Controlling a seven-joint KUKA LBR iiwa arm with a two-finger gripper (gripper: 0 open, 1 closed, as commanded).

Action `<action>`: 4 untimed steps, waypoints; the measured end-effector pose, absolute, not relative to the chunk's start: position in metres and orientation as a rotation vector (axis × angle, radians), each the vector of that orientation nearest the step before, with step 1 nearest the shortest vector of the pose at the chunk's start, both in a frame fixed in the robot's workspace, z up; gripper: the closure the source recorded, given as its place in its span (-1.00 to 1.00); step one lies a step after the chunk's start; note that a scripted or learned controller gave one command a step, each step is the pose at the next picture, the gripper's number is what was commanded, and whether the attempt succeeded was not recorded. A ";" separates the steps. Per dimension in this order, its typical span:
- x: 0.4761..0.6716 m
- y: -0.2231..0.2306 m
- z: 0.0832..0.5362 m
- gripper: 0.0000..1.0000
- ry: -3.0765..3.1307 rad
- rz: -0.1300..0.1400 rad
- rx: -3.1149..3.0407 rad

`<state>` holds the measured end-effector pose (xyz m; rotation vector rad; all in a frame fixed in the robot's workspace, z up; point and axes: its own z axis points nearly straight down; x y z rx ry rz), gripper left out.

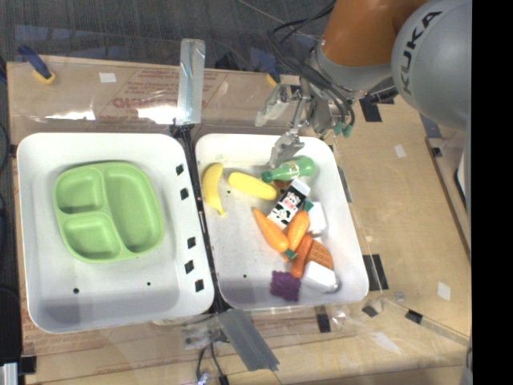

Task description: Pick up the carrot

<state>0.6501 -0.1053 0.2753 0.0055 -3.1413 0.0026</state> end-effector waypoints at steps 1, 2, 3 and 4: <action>0.552 -0.114 0.143 -1.00 -3.129 -0.004 0.037; 0.527 -0.138 0.092 -1.00 -3.131 -0.002 -0.214; 0.528 -0.136 0.103 1.00 -3.133 -0.002 -0.199; 0.542 -0.116 0.236 1.00 -3.140 0.002 -0.305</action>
